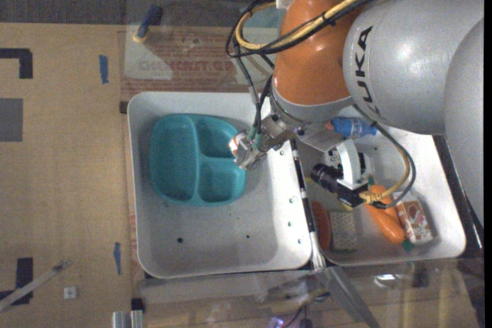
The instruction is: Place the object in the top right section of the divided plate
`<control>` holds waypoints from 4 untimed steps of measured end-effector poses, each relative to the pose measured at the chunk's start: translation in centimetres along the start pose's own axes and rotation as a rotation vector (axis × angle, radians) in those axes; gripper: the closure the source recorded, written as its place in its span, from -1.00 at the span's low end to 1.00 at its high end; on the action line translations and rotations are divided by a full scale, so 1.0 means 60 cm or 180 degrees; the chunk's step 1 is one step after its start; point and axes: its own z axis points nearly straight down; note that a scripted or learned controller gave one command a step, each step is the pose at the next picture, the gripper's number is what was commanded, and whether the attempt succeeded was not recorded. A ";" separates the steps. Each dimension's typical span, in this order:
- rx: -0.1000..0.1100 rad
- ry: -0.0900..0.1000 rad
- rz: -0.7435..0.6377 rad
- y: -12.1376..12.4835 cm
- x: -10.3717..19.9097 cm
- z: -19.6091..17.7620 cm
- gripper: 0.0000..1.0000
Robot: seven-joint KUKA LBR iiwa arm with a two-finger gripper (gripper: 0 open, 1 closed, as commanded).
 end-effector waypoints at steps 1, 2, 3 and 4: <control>-0.0005 -0.0003 0.0010 0.001 -0.004 -0.015 1.00; 0.0001 0.0000 -0.0054 0.002 0.042 -0.010 1.00; 0.0001 0.0001 -0.0286 -0.085 0.011 -0.017 1.00; -0.0002 0.0001 -0.1341 -0.059 0.009 0.021 1.00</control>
